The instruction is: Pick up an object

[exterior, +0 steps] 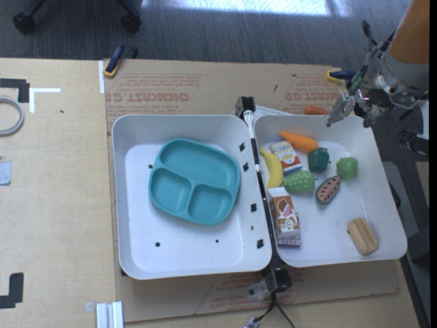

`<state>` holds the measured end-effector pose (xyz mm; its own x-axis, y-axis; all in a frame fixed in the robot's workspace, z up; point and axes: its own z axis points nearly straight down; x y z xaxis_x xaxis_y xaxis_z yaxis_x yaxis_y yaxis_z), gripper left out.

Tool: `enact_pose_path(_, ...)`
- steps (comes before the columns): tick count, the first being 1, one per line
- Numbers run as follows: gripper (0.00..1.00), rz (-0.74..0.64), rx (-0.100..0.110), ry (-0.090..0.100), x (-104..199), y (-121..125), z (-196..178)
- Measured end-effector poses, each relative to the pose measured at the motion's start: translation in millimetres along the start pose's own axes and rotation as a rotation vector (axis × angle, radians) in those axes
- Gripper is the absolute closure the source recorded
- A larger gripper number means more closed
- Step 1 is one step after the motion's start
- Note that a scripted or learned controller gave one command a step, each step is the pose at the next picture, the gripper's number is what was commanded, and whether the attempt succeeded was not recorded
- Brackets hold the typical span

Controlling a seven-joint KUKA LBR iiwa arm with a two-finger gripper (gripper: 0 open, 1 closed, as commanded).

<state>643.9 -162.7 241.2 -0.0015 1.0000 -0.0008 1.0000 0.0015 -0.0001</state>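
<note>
Two shallow white bins sit side by side on a bench. The left bin (130,203) holds a teal divided plate (194,182). The right bin (382,203) holds toy food — a carrot (298,141), banana (272,169), green pepper (318,159), green apple (347,167), watermelon slice (328,188), bread roll (362,236) and two small cartons (285,216). The gripper (356,106) hangs above that bin's far right corner, holding nothing — its finger spacing is too small to make out.

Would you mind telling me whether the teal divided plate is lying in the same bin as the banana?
No, the teal plate lies in the left bin, while the banana is in the right bin.
</note>
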Motion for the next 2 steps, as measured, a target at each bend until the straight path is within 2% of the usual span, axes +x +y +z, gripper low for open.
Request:
enact_pose_path(1,0.0,0.001,-0.001,0.0,32.1,14.3,138.6)
enact_pose_path(2,1.0,-0.001,0.004,-0.001,31.6,13.5,128.7)
